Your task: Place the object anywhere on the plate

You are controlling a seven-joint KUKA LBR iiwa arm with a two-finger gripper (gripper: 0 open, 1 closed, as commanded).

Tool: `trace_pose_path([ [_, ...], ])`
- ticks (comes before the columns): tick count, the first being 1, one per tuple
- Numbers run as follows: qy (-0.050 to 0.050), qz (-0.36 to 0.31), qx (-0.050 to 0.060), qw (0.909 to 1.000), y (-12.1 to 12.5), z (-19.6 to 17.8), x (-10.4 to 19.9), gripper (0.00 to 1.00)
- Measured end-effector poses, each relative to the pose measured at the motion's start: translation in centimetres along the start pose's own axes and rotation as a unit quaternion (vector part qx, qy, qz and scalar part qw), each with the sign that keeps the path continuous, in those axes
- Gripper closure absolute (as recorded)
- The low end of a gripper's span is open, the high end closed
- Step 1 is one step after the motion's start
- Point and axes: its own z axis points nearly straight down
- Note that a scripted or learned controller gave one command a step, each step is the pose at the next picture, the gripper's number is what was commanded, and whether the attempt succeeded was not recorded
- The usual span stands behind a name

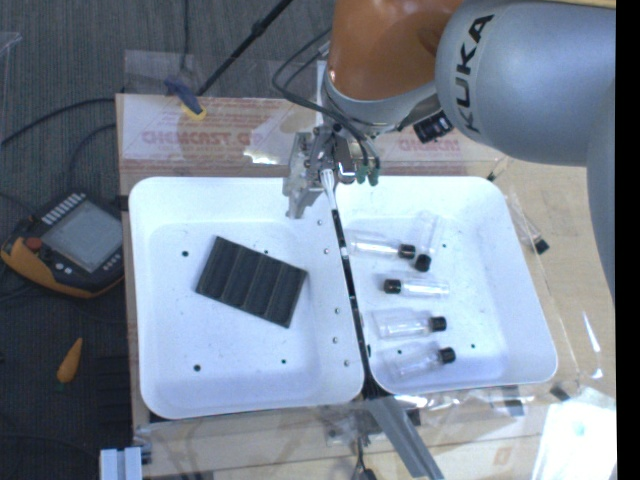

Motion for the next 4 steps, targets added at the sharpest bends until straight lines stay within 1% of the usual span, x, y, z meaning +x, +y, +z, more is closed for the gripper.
trace_pose_path([
  [1, 0.000, 0.114, -0.001, 0.9935, 7.1, 2.6, -2.7, 1.00],
  [2, 0.000, 0.071, 0.000, 0.9975, 12.6, 1.8, -3.3, 1.00],
  [4, -0.003, 0.072, -0.003, 0.9974, 12.7, -0.1, -3.4, 1.00],
])
